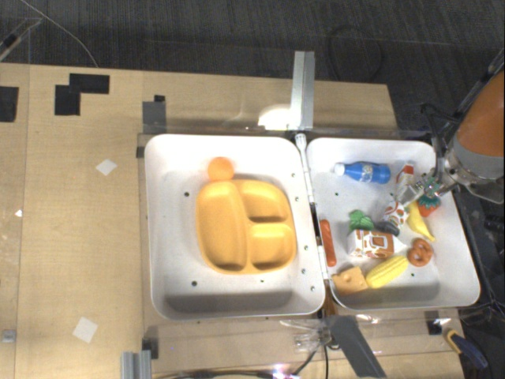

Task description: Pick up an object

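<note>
Tool (417, 186) hangs low over right bin (465, 287), arm (481, 129) reaching from right.

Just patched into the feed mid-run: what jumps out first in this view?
The big yellow divided tray fills the middle of the left bin, with a small orange ball touching its far edge. The right bin is crowded with toy food, including a blue bottle, corn and a banana. The gripper hangs over that bin's right side.
</note>
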`<state>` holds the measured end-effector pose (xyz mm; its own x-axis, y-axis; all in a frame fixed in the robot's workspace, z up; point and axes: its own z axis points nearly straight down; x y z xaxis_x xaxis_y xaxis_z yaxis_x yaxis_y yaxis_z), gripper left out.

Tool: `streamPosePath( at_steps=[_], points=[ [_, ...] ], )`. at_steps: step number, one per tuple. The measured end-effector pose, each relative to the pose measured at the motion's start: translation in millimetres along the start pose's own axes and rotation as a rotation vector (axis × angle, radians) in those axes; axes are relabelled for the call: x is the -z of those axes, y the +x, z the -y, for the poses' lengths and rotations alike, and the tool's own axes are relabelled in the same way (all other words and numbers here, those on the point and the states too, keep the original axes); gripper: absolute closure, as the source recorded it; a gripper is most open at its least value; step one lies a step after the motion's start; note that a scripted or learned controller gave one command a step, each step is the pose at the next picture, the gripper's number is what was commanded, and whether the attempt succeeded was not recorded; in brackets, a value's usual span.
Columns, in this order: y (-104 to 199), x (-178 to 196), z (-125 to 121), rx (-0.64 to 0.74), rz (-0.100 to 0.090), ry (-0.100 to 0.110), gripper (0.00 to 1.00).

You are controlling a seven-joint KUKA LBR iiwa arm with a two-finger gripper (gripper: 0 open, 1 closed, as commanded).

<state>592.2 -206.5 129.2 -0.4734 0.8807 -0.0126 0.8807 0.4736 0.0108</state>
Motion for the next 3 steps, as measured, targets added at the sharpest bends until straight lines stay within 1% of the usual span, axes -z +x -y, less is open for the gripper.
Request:
streamPosePath(
  at_steps=[1, 2, 3],
  points=[
    [0, -13, -56, -0.056, -0.023, -0.004, 1.0],
    [6, -11, -60, -0.05, -0.036, -0.004, 0.0],
    [12, -38, 0, 0.182, -0.009, 0.004, 0.0]
  ],
)
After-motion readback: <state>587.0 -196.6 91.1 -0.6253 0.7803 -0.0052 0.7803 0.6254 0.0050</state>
